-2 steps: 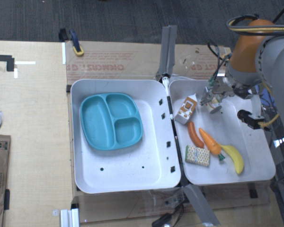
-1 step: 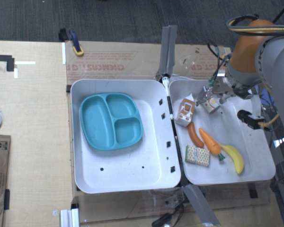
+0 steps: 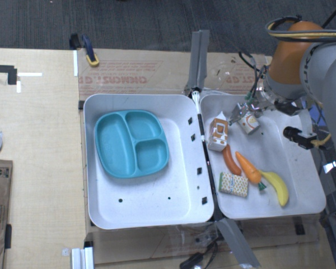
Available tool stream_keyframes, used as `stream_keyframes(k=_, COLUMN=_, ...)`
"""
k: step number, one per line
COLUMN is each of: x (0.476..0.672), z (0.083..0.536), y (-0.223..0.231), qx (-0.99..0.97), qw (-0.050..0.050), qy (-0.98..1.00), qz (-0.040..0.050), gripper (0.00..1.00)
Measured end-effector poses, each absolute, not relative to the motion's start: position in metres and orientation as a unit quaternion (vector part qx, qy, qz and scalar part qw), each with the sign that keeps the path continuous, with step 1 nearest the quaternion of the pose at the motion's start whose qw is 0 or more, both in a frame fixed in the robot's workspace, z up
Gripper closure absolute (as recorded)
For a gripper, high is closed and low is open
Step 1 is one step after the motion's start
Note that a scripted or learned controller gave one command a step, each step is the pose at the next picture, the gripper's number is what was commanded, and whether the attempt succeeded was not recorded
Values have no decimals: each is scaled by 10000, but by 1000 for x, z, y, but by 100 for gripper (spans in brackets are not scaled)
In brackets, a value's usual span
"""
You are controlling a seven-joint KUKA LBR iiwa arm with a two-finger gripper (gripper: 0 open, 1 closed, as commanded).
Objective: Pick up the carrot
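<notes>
1. So the carrot (image 3: 248, 167) is lying in the right bin (image 3: 302, 203), roughly in the middle, tilted so its green stub points down toward the banana (image 3: 276, 187). It's pressed up against a reddish sausage-looking thing (image 3: 231, 160) on its left, and its lower end sits right by a little patterned packet (image 3: 234, 184). Pretty crowded spot, which I'd guess makes a clean grab harder.

2. The tool (image 3: 245, 115) is up in the back part of that same bin, well apart from the carrot. There's a small whitish object (image 3: 250, 123) right at its tip, but honestly I can't tell if it's clenched on that, released, or just hovering next to it. Too small and cluttered to call.

3. A small carton (image 3: 218, 134) stands just left of the tool, between it and the divider wall. My read is the arm is parked high at the back because it comes in from the right side and hasn't lined up on the carrot yet.

4. The left bin (image 3: 157, 206) has a blue divided plate (image 3: 132, 143) in it, nothing to do with this job as far as I can see.

5. Judgement call: the pick hasn't happened. The carrot is flat on the bin floor, untouched, and the tool would need to come forward and down, squeezing across the carrot's width without snagging the sausage.
</notes>
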State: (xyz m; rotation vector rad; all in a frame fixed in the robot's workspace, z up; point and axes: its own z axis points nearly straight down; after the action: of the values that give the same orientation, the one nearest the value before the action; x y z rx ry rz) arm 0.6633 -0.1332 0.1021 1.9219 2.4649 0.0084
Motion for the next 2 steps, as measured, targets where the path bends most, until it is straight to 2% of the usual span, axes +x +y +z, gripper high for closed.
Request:
stream_keyframes(k=1, x=659, z=93, y=-150, qx=7117, qw=12, qy=7025, qz=2, gripper=0)
stream_keyframes(k=2, x=584, z=92, y=-186, qx=7714, qw=-6, qy=6364, qz=-7, gripper=0)
